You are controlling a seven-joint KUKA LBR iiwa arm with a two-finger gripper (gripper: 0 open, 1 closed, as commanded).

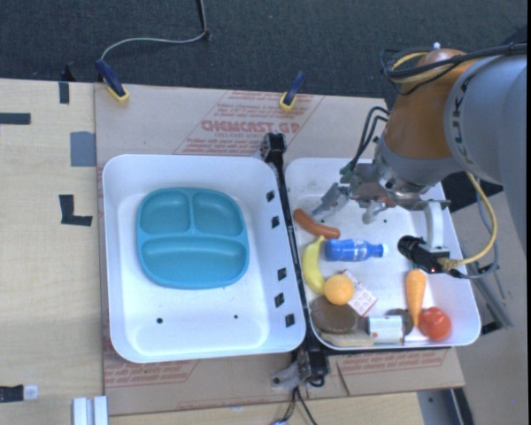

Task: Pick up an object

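My gripper (350,205) hangs over the back of the right bin (460,277), fingers spread open with nothing between them. Just in front of its left finger lies a hot dog (316,226). A blue bottle (352,251) lies below the gripper. A banana (311,267), an orange (338,289), a brown round object (335,317), a carrot (414,292) and a red tomato (434,323) sit further toward the front of that bin.
The left bin (124,237) holds a blue divided plate (193,237). A black divider with clips (283,237) runs between the bins. A small white box (385,328) and a red-patterned packet (363,301) lie at the front of the right bin.
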